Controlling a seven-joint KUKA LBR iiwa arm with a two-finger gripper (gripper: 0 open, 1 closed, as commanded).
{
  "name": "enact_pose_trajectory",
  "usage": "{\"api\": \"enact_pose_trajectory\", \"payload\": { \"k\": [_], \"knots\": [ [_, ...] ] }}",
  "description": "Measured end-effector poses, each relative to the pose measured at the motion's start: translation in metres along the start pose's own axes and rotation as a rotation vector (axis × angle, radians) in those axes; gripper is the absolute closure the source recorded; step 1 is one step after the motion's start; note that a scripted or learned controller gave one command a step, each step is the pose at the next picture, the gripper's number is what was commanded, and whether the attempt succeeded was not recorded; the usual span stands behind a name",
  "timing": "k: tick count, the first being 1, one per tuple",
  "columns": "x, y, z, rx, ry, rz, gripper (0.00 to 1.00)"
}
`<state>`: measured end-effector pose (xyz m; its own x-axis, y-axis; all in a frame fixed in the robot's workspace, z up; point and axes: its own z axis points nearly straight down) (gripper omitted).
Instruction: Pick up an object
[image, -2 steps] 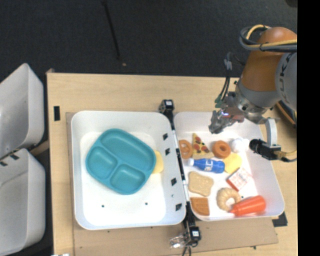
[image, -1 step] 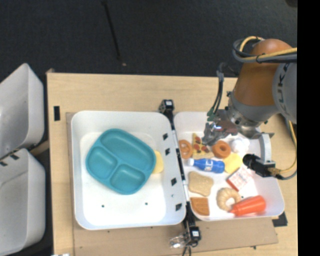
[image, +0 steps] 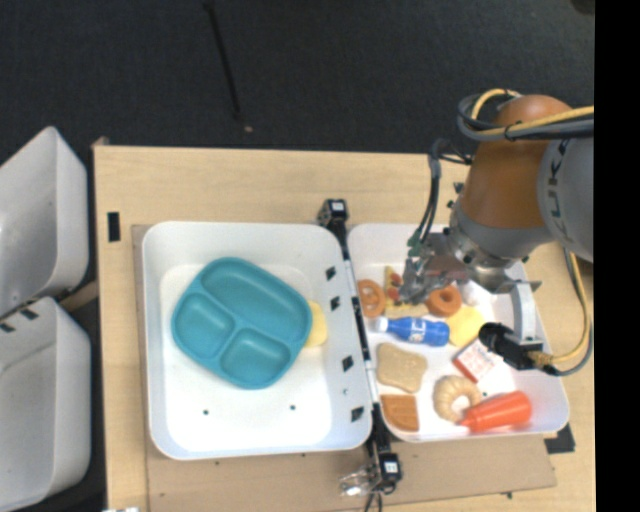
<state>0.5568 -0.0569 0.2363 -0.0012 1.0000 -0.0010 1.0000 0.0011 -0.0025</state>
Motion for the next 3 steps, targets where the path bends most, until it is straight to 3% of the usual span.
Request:
{"api": "enact_pose_trajectory", "payload": {
  "k": [1, 2, 3],
  "knots": [
    [-0.008, 0.017, -0.008, -0.003, 0.0, 0.002, 1.0],
    [0.003, 0.018, -0.008, -0.003, 0.001, -0.002, 1.0],
    [0.006, 0.004, -0.009, -0.001, 0.001, 0.001, 1.0]
  ]
}}
